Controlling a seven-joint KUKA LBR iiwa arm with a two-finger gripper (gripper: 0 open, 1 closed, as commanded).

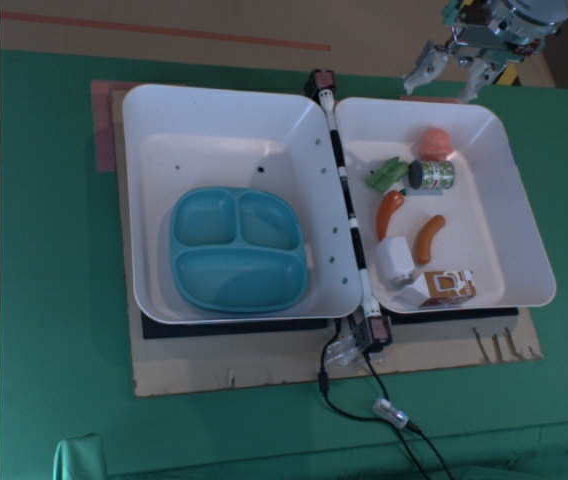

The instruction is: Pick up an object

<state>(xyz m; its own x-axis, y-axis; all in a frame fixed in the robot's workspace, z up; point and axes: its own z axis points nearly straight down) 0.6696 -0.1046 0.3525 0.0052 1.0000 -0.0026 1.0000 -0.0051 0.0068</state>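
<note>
Green cloth covers the table (54, 218). Two white bins: left bin (164, 118) carries one teal divided plate (237, 251); right bin (509, 218) holds the candidates.

Gripper (446, 72) hangs above the right bin's far rim, fingers (419, 71) spread, nothing between them.

Count in right bin, largest first: one printed carton (448, 286), one white block (396, 258), two sausages — (389, 213) and (429, 238) — one small can (433, 175), one orange-red round fruit (434, 143), one green piece (386, 174).

Judgement: approach not yet begun. Best target probably the sausage at (429, 238): it lies apart from its neighbours. Align the fingers across its short axis, descend vertically, and keep off the bin wall.
</note>
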